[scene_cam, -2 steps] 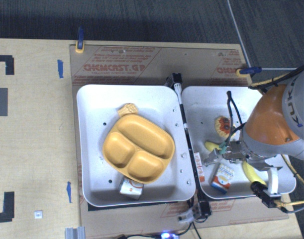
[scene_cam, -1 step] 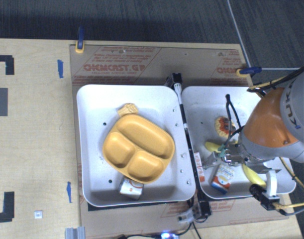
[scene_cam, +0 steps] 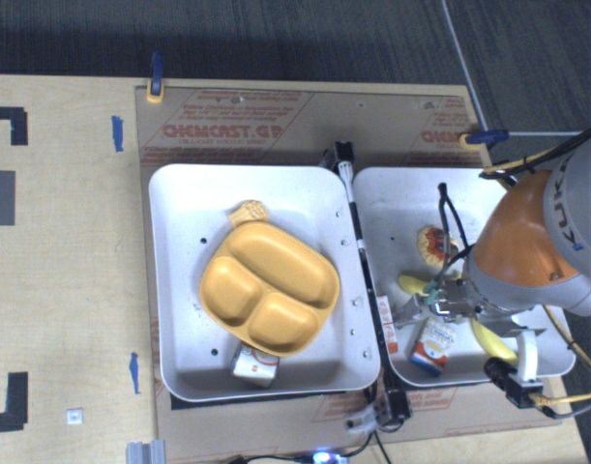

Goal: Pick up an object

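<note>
My gripper [scene_cam: 438,304] is low in the right bin [scene_cam: 397,196], reaching in from the right under the grey and orange arm [scene_cam: 527,245]. It hovers among several small items. A yellow banana-shaped piece [scene_cam: 414,283] lies just to its left. A white carton with red and blue print [scene_cam: 430,349] lies just below it. A red and yellow round item [scene_cam: 434,245] sits behind it. Another yellow piece [scene_cam: 492,341] lies to its lower right, partly under the arm. I see nothing clearly held.
The left bin [scene_cam: 179,220] holds a large yellow three-part plate [scene_cam: 268,286], a small tan item [scene_cam: 248,212] at the plate's far edge and a small white box [scene_cam: 254,366] at its near edge. A black divider [scene_cam: 358,249] runs between the bins. Cables trail near the front right.
</note>
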Motion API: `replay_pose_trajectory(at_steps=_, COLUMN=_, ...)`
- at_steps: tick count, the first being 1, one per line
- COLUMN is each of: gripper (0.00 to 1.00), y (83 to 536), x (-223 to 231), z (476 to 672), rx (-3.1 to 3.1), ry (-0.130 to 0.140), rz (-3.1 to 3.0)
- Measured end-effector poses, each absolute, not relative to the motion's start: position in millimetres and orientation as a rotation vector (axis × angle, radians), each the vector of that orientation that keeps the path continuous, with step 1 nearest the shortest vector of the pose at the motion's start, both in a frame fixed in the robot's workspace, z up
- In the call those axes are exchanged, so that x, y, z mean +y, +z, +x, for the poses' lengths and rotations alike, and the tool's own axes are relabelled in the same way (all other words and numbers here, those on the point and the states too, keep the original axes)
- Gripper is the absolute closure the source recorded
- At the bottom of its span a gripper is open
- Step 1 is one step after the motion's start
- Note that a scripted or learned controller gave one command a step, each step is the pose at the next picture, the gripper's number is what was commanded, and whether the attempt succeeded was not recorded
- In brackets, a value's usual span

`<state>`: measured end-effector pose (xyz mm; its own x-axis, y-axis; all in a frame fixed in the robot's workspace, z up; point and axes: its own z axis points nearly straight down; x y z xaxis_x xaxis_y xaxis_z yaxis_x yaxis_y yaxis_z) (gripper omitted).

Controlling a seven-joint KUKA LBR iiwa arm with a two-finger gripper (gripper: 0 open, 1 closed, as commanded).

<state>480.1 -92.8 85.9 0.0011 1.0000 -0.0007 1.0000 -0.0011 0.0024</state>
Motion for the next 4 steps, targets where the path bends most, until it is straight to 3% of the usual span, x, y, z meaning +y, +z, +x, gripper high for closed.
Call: replay_pose_trajectory(at_steps=4, gripper=0.00, y=85.8, x=-97.8, z=480.3, rx=2.223, ry=0.005, rz=2.218)
